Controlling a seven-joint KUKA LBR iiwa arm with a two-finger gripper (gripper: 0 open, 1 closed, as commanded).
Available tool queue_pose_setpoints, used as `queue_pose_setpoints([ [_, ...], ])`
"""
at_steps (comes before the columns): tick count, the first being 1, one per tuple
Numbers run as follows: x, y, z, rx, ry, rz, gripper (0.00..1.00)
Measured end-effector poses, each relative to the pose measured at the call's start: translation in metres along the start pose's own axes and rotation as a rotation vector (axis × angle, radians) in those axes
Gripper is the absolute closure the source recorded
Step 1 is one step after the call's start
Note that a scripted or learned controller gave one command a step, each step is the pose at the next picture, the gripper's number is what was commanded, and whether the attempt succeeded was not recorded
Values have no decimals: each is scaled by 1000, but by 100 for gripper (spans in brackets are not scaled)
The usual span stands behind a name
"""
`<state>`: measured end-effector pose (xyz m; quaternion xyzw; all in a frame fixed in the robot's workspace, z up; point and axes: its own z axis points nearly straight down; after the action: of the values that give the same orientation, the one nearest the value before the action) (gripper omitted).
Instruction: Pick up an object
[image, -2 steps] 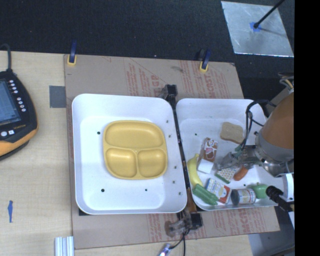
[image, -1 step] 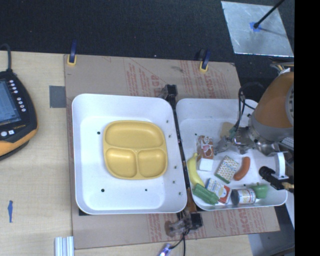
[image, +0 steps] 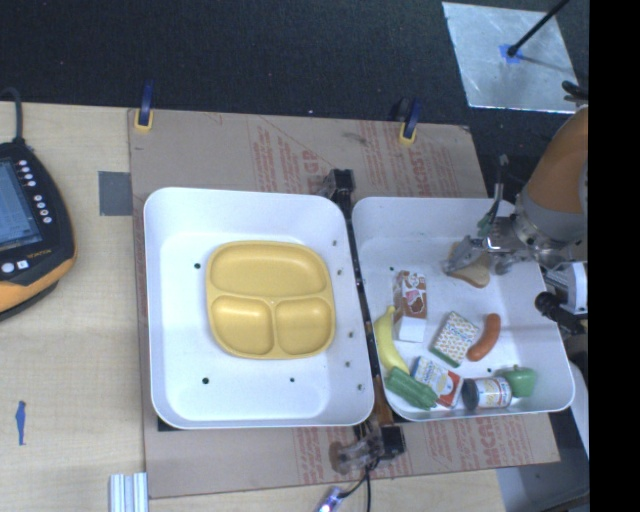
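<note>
My gripper (image: 470, 256) hangs low over the far part of the right bin (image: 540, 300), directly above a small tan object (image: 481, 274) that is partly hidden beneath it. Nearer the camera in the same bin lie a brown and white carton (image: 409, 293), a white cube (image: 408, 327), a banana (image: 387, 342), a checkered box (image: 455, 337), a red sausage (image: 483, 337), a green item (image: 410, 387), a small carton (image: 437, 378) and a can (image: 487, 392).
The left bin (image: 180, 370) holds a yellow divided plate (image: 270, 298). A teach pendant (image: 25, 235) lies on the bench at the far left. The grey arm with its orange band (image: 558, 170) comes in over the right bin's right wall.
</note>
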<state>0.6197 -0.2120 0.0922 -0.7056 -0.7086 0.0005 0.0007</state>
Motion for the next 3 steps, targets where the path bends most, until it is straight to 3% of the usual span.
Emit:
queue_pose_setpoints([
  [1, 0, 37, 0, 0, 0, 1, 0],
  [2, 3, -91, -69, 1, 0, 1, 0],
  [3, 38, -98, -3, -5, -5, -1, 0],
])
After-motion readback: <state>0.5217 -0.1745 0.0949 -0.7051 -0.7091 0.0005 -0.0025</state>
